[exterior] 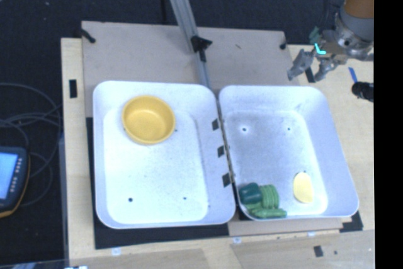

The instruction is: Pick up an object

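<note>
A yellow bowl (148,119) sits in the upper left of the left bin (154,211). In the right bin (277,110), near its front edge, lie a green ridged object (261,200) and a small pale yellow lemon-like object (303,187). My gripper (305,68) hangs above the bench just beyond the right bin's far right corner. Its two fingers are spread apart and nothing is between them. It is far from all three objects.
A grey metal strut (179,3) runs diagonally from the top of the view to the gap between the bins. A handheld screen device (11,176) with cables lies off the bench at the left. A brown board (145,50) lies behind the bins.
</note>
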`<action>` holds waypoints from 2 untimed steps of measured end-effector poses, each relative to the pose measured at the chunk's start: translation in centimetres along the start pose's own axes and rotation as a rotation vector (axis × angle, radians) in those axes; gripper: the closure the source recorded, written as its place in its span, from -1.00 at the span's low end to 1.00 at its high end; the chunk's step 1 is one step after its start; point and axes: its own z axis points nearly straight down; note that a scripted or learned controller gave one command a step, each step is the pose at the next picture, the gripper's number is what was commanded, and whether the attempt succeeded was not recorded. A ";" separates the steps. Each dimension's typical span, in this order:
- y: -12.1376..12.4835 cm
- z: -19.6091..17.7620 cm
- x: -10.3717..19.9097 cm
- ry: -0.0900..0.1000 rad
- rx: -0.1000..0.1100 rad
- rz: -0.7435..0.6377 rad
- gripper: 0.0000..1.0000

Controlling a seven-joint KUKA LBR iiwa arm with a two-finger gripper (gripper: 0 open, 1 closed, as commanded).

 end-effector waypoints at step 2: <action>0.2 4.2 -0.2 0.000 0.003 0.000 -1.00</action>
